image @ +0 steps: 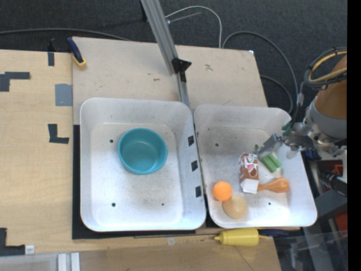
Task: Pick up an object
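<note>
- Gripper hangs just over the small green block in the right white plastic bin, probably lining up a grab.
- Can't tell if it's clenched or released, too blurry.

Two bins sit side by side on the bench. The left bin holds a bowl toward its middle. In the right bin a carton lies with a block to its right, a drumstick-shaped toy just below that, and a ball touching a potato-like lump nearer the front. A bottle lies outside, before the right bin's front rim
</note>
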Robot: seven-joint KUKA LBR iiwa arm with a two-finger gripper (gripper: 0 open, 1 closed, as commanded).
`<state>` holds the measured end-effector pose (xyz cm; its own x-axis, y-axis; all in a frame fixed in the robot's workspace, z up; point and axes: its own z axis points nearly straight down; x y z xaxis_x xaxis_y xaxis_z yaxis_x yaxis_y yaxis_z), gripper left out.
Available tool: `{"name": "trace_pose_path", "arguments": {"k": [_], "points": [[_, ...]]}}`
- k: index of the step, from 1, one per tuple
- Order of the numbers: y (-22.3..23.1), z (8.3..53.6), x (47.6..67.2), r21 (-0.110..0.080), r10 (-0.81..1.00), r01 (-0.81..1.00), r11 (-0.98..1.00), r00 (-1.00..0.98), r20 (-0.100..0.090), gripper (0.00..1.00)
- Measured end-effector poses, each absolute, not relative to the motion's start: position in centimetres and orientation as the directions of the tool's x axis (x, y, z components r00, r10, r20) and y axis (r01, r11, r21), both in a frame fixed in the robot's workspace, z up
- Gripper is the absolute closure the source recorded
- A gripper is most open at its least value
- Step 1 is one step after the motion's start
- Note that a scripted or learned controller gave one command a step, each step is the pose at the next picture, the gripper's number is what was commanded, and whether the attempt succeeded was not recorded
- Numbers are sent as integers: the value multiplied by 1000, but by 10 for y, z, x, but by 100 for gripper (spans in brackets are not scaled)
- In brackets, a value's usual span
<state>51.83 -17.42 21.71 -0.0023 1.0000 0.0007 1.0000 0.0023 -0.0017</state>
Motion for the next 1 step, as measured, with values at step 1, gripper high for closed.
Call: {"name": "trace_pose_path", "arguments": {"k": [1], "points": [[-174, 217, 518, -2, 1000, 1000, 2, -2, 1, 0]]}}
